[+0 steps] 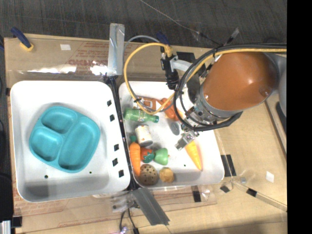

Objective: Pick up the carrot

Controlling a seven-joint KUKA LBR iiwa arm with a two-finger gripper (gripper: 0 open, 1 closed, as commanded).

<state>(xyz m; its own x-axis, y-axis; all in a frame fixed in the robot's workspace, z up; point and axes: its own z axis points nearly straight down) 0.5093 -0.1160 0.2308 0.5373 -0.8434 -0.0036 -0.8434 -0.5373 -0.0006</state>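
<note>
A teal divided plate point(64, 138) sits in the white left bin point(19, 130). In the white right bin point(214, 167): an orange carrot point(134, 153), a green bottle point(139, 116), a yellow-orange cone point(194, 154), and a brown speckled ball point(148, 175), perhaps a cookie.

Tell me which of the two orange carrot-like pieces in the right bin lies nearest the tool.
The paler yellow-orange one by the right wall, just beneath the tool. The deeper orange carrot lies apart, near the left wall beside a green toy.

No lettering can be read. Faint red print runs along the brown cardboard sheet point(78, 57) well left of and above the two-finger metal gripper point(186, 139), too blurred to make out.
</note>
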